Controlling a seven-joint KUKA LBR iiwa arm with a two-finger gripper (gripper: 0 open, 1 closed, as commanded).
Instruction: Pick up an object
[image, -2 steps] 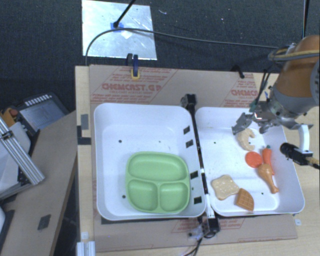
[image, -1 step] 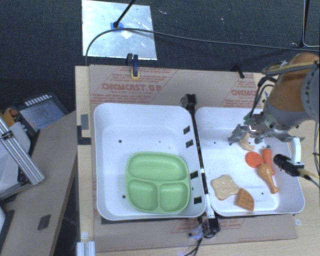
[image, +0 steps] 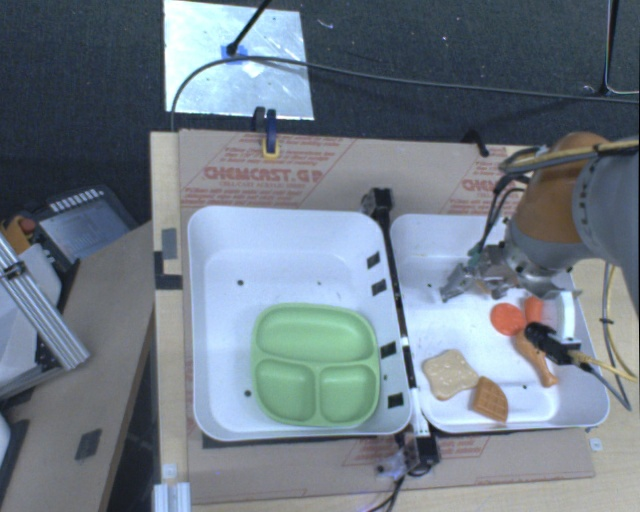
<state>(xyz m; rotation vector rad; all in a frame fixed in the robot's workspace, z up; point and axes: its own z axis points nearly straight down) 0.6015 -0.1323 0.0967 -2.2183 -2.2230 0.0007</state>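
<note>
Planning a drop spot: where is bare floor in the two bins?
Left bin: bare along the back and left wall, around the green divided tray. Right bin: bare back-left corner. Crowded front and right: toast slice, waffle piece, orange disc, carrot, gripper.

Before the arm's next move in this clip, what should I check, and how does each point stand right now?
1. Things to pick lie in the right bin: ok; bread slice, waffle piece, orange disc, carrot.
2. Hand over the right bin: ok, near its back left part.
3. Something between the fingers: cannot tell.
4. Hand lined up over a thing: not ok; the food lies nearer the bin's front.
5. Bread slice and waffle piece apart: not ok, they touch.
6. Green tray out of the way: ok, in the left bin.
</note>
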